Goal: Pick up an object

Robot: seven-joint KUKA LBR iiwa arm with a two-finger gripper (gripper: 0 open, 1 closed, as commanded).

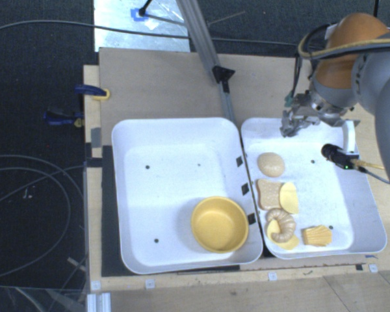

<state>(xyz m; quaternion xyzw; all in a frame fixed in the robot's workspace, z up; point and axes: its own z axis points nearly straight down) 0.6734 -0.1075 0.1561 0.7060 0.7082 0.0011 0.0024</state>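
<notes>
Two white bins side by side on the bench. Landmark: the bun (271, 164), pale and round, in the right bin (364, 200).

Just below the bun, a slice of toast (268, 194), with a yellow chip (288, 198) touching its right edge. Further below, a curled croissant (283, 224) on a yellow disc, and to its right a ridged wedge (317, 236). All toy food, bunched in the lower left part of that bin, probably just as dropped rather than arranged; close packing likely to make a clean grasp on the toast or chip awkward, the bun standing freer.

Left of the bun, across the bin wall, a yellow bowl (220, 223) upright in the left bin (136, 148), low and near its right wall; well apart from the food.

Gripper (290, 130) above and just right of the bun, over the far edge of the right bin, pointing down from the grey arm with its orange band. Nothing seen between its tips; whether apart or together, cannot tell at this size. Judged as hovering ahead of a descent, the bun the nearest candidate.

Above the bun, a grey pole crossing the bench at a slant. No brand, label or legible writing anywhere.
</notes>
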